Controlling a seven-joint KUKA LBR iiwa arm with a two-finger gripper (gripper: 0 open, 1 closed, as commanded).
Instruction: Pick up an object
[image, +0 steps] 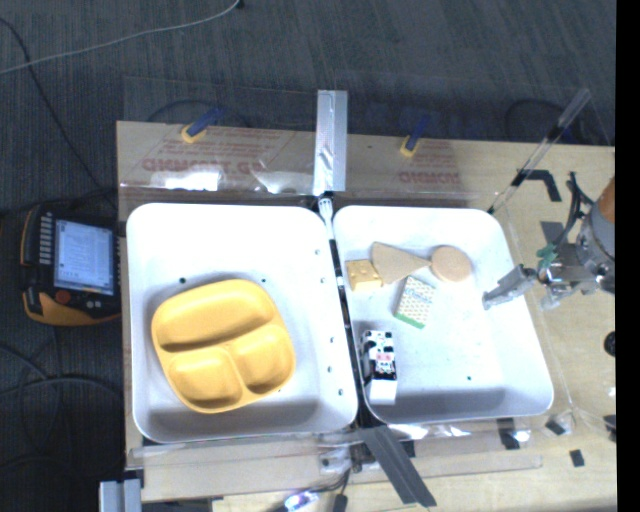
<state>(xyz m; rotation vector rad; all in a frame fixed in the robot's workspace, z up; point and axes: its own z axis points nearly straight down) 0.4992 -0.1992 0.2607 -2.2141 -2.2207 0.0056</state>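
— Grey metal, that's the gripper (503, 289): it pokes in low over the right rim of the right bin (520, 400). Open or closed, I can't tell from this angle.

— And the arm (590, 255) behind it?

— It reaches in from the right, wrist just outside the bin, with a teal bit by the gripper.

— Where are the things to pick?

— All in that right bin, apart from the gripper. A round tan disc (451, 264) is nearest it, touching a tan wedge (397, 262); a yellow block (363, 274) lies beside the wedge, a green-speckled packet (416, 301) just below. A black-and-white box (378, 355) sits against the left wall.

— The other bin?

— The left bin (160, 225) holds a yellow divided tray (223, 343).

— The room?

— Wooden bench (570, 180), dark carpet (100, 60) with cables, and an orange-edged pendant (70, 262) on the floor, screen lit.

— Any writing?

— Red lettering (195, 165) along the bench's back edge, too blurred to read.
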